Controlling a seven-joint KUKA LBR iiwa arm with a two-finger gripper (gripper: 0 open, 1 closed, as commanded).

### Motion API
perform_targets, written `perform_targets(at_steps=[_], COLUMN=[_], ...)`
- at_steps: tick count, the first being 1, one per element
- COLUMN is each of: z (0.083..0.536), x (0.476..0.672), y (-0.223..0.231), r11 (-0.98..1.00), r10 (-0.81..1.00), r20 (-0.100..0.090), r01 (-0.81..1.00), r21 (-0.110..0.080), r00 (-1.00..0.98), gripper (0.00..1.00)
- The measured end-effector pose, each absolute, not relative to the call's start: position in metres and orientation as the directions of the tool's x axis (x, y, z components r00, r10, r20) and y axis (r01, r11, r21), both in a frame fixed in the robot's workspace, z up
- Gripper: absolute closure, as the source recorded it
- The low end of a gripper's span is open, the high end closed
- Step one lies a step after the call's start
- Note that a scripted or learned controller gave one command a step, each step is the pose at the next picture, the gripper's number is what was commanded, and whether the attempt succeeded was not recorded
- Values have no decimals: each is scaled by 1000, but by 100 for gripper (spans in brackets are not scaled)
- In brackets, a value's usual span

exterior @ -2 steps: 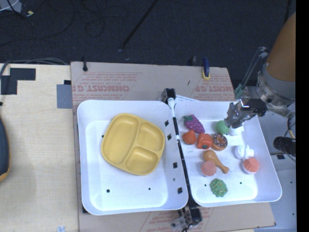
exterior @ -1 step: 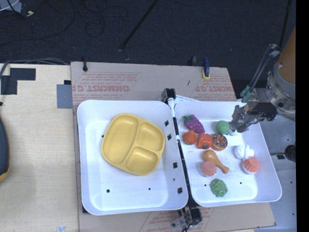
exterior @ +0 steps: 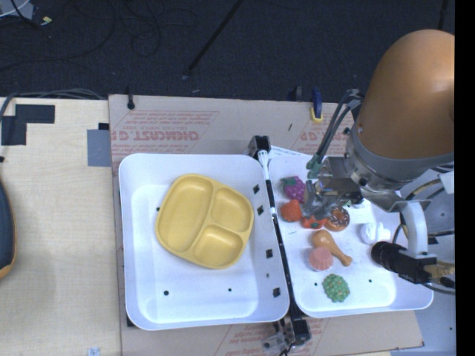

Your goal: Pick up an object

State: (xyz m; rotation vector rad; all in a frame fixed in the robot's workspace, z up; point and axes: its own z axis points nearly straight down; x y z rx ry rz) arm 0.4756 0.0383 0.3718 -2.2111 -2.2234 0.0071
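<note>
My gripper point(exterior: 318, 212) is down in the right bin point(exterior: 386, 295), among a cluster of toy foods near its far left part. Right around its tip lie an orange-red piece point(exterior: 291, 211), a purple grape bunch point(exterior: 294, 188) and a round brown-orange piece point(exterior: 339, 219). The arm hides the fingertips, and I cannot tell whether anything sits between them. Closer to the front lie a tan drumstick point(exterior: 332, 245), a pink round piece point(exterior: 320, 259) and a green broccoli-like piece point(exterior: 335, 287). A small white piece point(exterior: 369, 233) lies to the right.
The left bin point(exterior: 145, 288) holds a yellow divided plate point(exterior: 204, 219). A raised divider with black clips point(exterior: 271, 228) runs between the two bins. The arm's big orange band point(exterior: 415, 95) hangs over the right bin's far side.
</note>
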Motion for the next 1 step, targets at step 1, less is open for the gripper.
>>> perform_targets(at_steps=[1], z=[421], x=[476], y=[57], r11=[1], r10=[1000], r20=[1], r01=[1000], r21=[2], r00=[-1], gripper=[100])
